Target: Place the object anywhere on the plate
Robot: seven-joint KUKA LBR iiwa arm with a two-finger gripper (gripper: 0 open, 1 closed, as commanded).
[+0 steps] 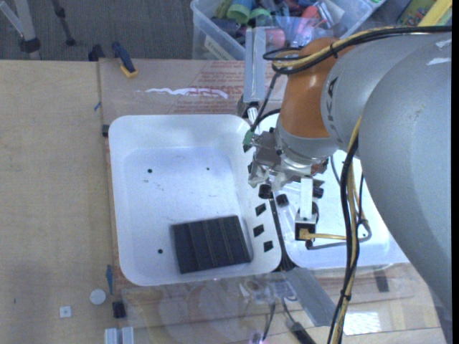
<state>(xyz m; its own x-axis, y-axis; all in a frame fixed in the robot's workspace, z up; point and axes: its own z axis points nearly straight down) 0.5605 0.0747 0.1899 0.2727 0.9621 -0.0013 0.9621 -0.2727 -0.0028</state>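
Bright, even light — soft shadows, slightly grainy throughout.

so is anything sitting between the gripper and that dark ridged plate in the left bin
Nothing visible does. The gripper hangs over the divide between the two bins, and the bare white floor of the left bin lies between it and the dark ridged plate.
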